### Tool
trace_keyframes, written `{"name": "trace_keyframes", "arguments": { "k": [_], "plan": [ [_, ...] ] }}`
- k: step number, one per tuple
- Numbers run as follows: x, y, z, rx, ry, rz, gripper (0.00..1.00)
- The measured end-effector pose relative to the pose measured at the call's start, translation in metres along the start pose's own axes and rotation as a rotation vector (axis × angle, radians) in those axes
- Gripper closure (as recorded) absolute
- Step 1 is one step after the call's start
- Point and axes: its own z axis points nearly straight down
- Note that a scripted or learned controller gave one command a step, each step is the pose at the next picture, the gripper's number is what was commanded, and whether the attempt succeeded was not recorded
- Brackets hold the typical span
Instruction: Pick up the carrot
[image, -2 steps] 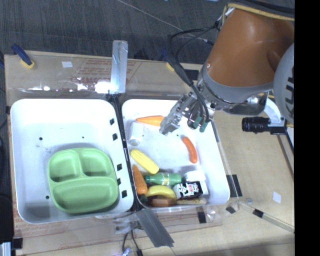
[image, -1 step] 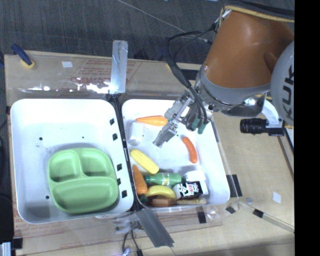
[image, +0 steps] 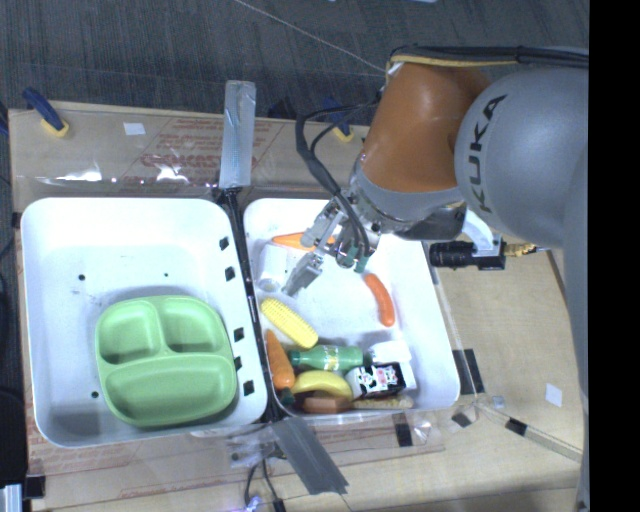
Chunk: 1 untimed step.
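In the right bin (image: 425, 300), the gripper (image: 322, 252) hangs above the bare white floor toward the back, fingers spread open with nothing between them. The carrot (image: 279, 362) lies along that bin's left wall near the front, just past the corn (image: 288, 322), touching the banana (image: 320, 384). A sausage (image: 380, 299) sits right of the gripper.

The arm (image: 520, 130) bears the black letters "KUKA", running sideways up its grey shell beside the orange band. A small carton (image: 383, 378) in the right bin (image: 425, 300) has black-and-white print too small to read. Faint reddish print on the cardboard (image: 180, 140) behind the bins is illegible.
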Motion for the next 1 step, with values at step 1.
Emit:
{"name": "trace_keyframes", "arguments": {
  "k": [1],
  "plan": [
    [-0.0866,0.0269,0.0445,-0.004,-0.007,0.057,0.00]
  ]
}}
